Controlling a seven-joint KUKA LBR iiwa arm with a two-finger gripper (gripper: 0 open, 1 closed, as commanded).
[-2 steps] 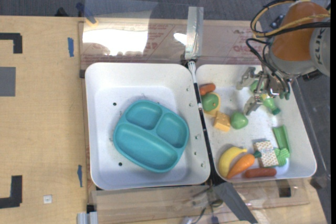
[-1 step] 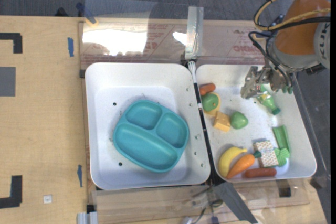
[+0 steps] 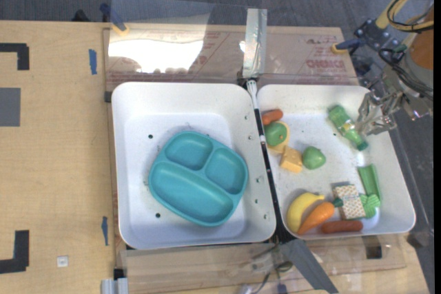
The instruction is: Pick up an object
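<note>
Camera view puts my gripper (image 3: 375, 117) over the far right part of the right bin (image 3: 403, 213), right at a green bottle-shaped toy (image 3: 346, 126). That toy lies just left of the gripper, touching or nearly so, its long axis slanting from upper left to lower right. I judge it the likeliest pick. I cannot tell the hand's state; metal clutter hides it.
</note>
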